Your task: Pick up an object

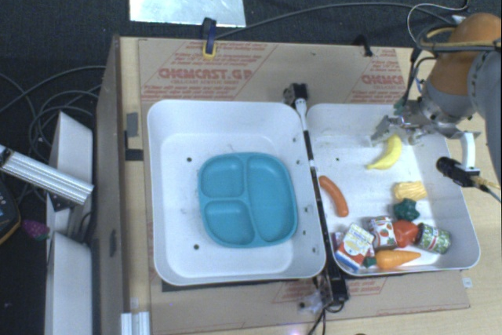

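On my feed, the left bin (169, 169) held a blue divided plate (247, 198). In the right bin (345, 125), a sausage (333, 195) lay near the divider, a banana (387, 154) sat toward the back, and corn (409, 190), a carrot (398, 257) and a bottle (420, 235) crowded the front corner. The hand (398, 125) hovered just above the banana's upper end, fingers spread, gripping nothing.
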`<state>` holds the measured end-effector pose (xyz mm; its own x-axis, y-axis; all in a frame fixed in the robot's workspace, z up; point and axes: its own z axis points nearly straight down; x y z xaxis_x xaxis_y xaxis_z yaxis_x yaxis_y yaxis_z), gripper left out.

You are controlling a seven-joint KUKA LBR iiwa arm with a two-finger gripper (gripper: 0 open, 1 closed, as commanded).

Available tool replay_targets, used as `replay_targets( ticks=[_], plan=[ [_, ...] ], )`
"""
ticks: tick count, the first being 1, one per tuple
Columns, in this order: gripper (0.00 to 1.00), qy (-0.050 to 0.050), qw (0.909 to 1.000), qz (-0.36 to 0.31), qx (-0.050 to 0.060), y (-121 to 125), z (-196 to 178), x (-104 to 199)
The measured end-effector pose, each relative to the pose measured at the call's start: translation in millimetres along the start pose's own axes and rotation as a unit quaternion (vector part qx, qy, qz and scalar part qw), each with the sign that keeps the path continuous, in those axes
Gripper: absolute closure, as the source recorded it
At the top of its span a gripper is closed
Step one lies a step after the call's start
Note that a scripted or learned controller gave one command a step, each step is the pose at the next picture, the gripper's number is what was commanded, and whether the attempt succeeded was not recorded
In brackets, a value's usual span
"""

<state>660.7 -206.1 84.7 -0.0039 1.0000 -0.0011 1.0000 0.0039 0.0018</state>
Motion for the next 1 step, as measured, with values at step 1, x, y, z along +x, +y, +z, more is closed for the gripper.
replay_targets(
  ticks=[1],
  plan=[
    [1.00,-0.001,1.0000,-0.001,-0.002,1.5,-12.1,-0.2]
  ],
)
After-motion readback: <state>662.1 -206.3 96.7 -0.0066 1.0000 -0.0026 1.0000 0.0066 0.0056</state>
